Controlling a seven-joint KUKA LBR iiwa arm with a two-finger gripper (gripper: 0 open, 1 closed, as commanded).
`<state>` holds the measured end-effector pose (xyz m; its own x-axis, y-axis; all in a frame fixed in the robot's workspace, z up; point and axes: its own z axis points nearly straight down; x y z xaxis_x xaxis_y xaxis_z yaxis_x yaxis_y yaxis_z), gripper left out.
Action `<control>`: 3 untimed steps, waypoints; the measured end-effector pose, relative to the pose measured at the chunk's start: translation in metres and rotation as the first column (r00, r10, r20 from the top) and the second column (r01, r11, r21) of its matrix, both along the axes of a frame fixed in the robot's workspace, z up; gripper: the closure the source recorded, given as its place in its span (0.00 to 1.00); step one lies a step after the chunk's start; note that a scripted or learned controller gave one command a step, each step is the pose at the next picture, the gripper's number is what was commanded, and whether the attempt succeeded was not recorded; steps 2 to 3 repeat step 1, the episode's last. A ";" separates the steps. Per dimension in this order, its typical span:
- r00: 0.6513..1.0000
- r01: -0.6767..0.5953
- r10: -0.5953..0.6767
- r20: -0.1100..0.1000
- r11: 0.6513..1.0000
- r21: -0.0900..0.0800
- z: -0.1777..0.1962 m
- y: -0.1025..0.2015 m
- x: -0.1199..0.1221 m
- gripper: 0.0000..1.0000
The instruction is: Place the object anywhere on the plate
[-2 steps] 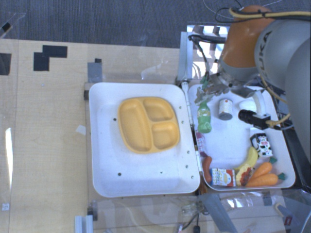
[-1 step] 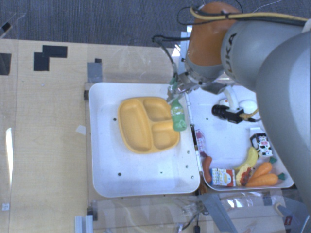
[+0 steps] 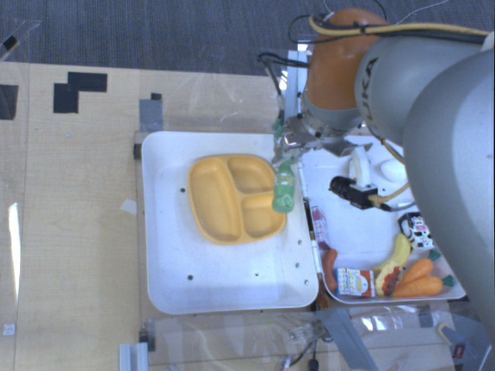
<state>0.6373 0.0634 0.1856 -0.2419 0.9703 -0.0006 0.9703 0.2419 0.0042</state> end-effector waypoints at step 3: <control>1.000 0.000 0.000 0.000 1.000 0.000 0.000 0.000 0.000 0.00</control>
